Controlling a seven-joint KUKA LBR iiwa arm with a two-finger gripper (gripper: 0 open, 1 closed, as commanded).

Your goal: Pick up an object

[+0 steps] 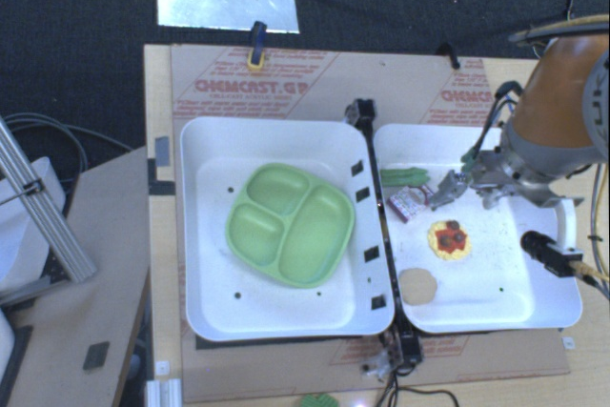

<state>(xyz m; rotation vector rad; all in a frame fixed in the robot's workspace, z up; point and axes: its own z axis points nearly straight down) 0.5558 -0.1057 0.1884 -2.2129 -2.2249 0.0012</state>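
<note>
The end effector point(448, 191) hung low in the right bin point(534, 305), just by a small pink packet point(408, 203). I could not tell how wide it was or if it held anything. A green piece point(404, 175), a toy pizza point(449, 239) and a tan cookie point(417, 286) lay spread apart, easy to reach. The green plate point(290, 224) sat in the left bin point(205, 300).

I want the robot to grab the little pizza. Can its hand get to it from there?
Probably yes. The hand hangs in the right bin, just up and left of the toy pizza. Nothing lies on the pizza; the pink packet and tan disc sit apart from it.
</note>
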